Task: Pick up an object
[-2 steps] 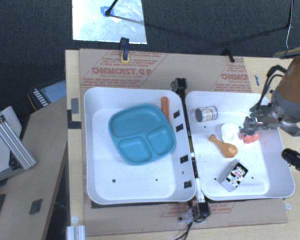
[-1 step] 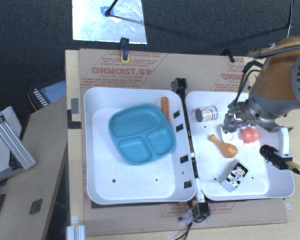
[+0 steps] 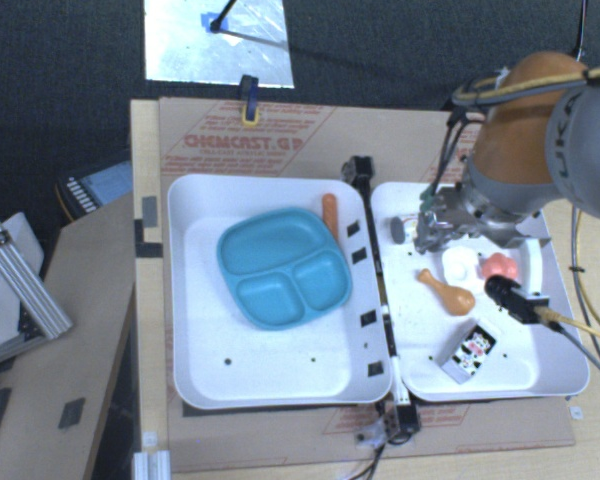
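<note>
We've got the gripper (image 3: 429, 230) low at the right bin's (image 3: 565, 368) 11 o'clock corner; can't tell its state. Nearest pick looks like the orange drumstick-shaped toy (image 3: 447, 290), approx 5 o'clock of it. We'd center above its fat end, descend straight.

The grey arm (image 3: 570, 138) reaches in from the right, its orange band (image 3: 525, 108) bulging above the wrist. It bends downward to the left, ending in the metal claw (image 3: 432, 230), which points down and sits low.
</note>
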`<state>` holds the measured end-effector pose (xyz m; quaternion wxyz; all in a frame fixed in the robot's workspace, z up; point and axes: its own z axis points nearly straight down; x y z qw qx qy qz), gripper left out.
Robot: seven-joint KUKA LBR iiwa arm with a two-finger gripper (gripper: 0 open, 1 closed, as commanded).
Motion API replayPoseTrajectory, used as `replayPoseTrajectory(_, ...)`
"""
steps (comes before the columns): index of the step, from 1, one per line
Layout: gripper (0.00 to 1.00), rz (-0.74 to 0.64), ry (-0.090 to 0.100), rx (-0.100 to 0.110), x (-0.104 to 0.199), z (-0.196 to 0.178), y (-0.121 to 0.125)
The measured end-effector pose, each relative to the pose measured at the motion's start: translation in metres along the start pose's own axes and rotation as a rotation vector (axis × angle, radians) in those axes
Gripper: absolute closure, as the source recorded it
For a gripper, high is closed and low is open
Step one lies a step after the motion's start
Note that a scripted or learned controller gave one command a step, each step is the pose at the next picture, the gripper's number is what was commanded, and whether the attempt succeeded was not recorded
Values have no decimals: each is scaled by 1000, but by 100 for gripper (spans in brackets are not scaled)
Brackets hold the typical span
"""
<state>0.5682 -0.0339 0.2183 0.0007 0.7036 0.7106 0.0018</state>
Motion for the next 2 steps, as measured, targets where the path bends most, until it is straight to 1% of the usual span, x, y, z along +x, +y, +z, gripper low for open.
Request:
replayPoseTrajectory(1, 100, -1, 1, 0, 58, -11, 14)
replayPoseTrajectory(2, 100, -1, 1, 1, 115, 0, 25)
